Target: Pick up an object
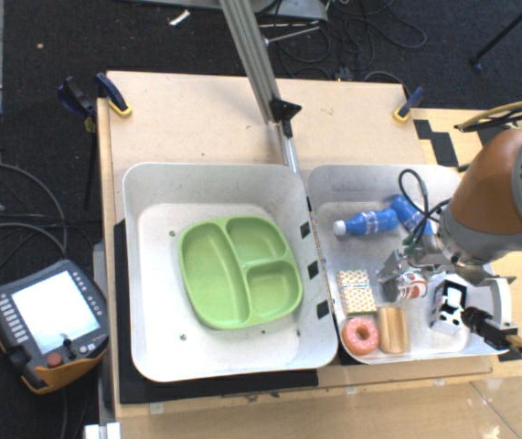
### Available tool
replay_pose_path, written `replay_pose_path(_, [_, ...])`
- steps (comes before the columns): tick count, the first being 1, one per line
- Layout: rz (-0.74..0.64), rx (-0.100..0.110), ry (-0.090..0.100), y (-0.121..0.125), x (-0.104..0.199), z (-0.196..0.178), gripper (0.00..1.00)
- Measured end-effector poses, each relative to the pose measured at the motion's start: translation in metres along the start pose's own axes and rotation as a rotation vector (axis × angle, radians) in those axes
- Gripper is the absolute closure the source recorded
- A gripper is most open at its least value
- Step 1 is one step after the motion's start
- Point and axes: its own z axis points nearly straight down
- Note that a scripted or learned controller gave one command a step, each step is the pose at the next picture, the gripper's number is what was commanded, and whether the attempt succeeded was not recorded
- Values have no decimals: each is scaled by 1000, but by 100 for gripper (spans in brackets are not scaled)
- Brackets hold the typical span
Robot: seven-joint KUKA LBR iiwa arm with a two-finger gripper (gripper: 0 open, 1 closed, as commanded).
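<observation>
The right bin (352,176) holds a blue bottle (370,221) lying on its side, a checked packet (356,291), a pink donut (362,336), a tan roll (392,328), a red and white can (413,287) and a black and white object (447,305). My gripper (399,277) is low in this bin, right at the can and just right of the checked packet. The arm's orange and grey wrist (494,199) hides the bin's right side. I see nothing lifted off the bin floor.
A green divided plate (239,270) lies in the left bin (151,181). A slanted metal pole (256,58) comes down to the wall between the bins. Clamps sit at the bench's back corners. A teach pendant (50,323) lies left of the bench.
</observation>
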Motion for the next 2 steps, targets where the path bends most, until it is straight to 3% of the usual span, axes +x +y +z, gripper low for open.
replay_pose_path(2, [-3,-7,-3,10,-7,-119,100])
